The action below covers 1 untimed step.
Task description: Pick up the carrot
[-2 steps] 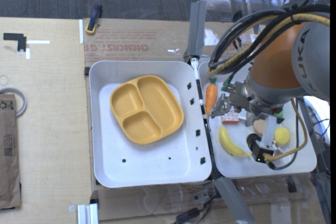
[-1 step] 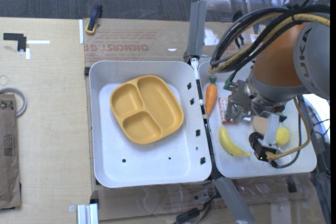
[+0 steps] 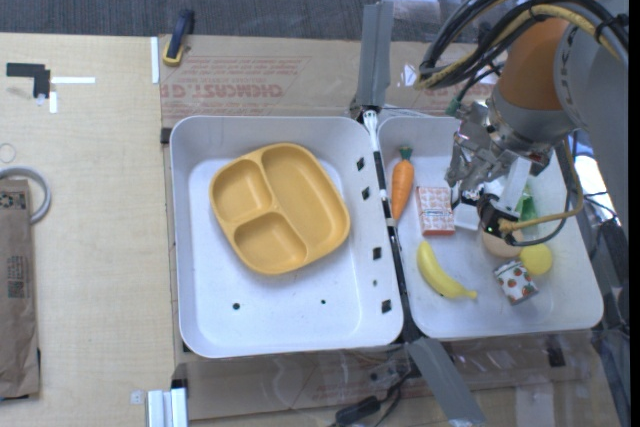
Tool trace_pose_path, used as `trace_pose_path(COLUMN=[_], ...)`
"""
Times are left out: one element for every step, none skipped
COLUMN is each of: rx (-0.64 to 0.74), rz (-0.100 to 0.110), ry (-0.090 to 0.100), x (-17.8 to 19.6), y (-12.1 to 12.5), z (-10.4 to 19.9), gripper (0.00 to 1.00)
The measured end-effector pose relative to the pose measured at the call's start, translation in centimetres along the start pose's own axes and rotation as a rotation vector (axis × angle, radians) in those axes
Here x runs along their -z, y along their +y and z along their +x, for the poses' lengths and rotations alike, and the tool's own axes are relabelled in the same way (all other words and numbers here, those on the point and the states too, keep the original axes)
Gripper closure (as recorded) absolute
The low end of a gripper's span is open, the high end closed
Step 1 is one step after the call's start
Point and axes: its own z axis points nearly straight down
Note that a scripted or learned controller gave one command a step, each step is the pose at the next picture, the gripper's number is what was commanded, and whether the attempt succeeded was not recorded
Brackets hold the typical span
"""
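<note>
The carrot point(image 3: 401, 185) lies untouched in the right bin point(image 3: 570, 315), close against that bin's left wall, green top pointing to the far side, so the pick is not yet done and by the look of it the whole grasp is left to do. The end effector point(image 3: 470, 187) hangs over the middle of the same bin, just right of the carrot and apart from it; whether it is apart or together I cannot tell from this angle. A small red-and-white carton point(image 3: 435, 210) sits just beside the carrot on its right, directly between carrot and end effector, and may crowd the approach. A banana point(image 3: 442, 273) lies nearer the front, a lemon point(image 3: 537, 259) and a small strawberry-printed box point(image 3: 514, 281) further right. The left bin point(image 3: 200, 315) holds a yellow divided plate point(image 3: 279, 207), well clear.
</note>
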Motion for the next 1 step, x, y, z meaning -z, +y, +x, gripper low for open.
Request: trace_pose_path(rx=[-0.013], rz=[-0.002], ry=[0.001], x=[4.1], y=[5.36], z=[1.35], gripper=[1.0])
